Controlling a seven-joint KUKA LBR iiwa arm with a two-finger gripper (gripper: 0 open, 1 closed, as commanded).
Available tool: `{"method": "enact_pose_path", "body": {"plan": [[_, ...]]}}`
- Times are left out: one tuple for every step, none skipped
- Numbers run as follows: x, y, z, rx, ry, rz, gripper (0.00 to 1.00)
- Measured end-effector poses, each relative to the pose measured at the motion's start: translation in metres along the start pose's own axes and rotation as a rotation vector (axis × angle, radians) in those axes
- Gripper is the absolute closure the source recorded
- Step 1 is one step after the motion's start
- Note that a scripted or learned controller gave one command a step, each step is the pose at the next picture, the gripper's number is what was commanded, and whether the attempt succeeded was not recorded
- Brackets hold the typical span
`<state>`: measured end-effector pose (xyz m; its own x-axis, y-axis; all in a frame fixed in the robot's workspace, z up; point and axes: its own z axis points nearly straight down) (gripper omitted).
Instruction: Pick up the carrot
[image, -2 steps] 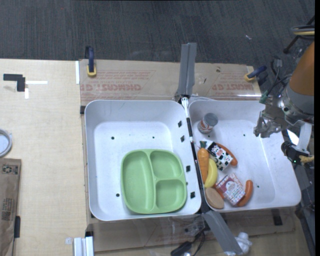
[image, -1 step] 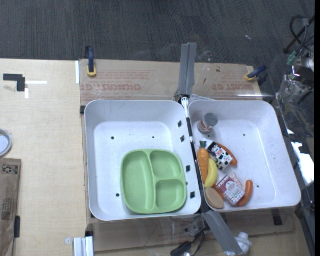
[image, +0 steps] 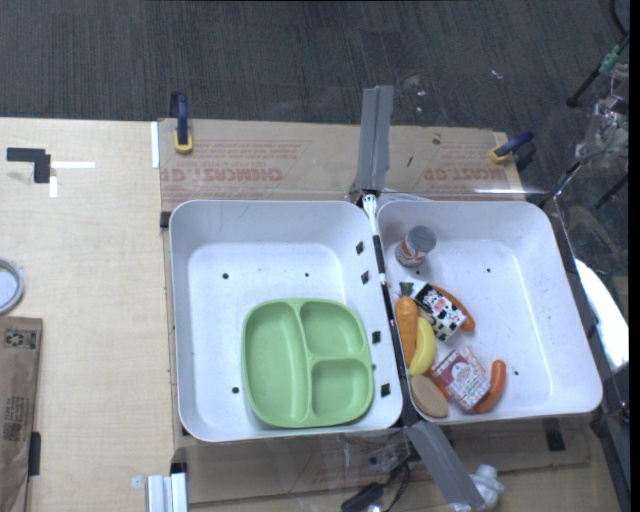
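The carrot (image: 404, 322) is seen in the right bin (image: 530, 300), lying against its left wall and touching a banana (image: 424, 346). A small can (image: 418, 245) is placed above them. A green divided plate (image: 308, 362) is set in the left bin (image: 200, 300).

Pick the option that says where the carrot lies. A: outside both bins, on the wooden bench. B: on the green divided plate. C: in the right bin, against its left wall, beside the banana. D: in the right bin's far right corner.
C: the carrot lies in the right bin along its left wall, touching the banana.
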<state>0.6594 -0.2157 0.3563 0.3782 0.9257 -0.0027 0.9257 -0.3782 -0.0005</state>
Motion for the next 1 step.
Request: {"method": "enact_pose_path", "body": {"plan": [[0.0066, -0.0236, -0.0596, 0.001, 0.000, 0.054, 1.00]]}}
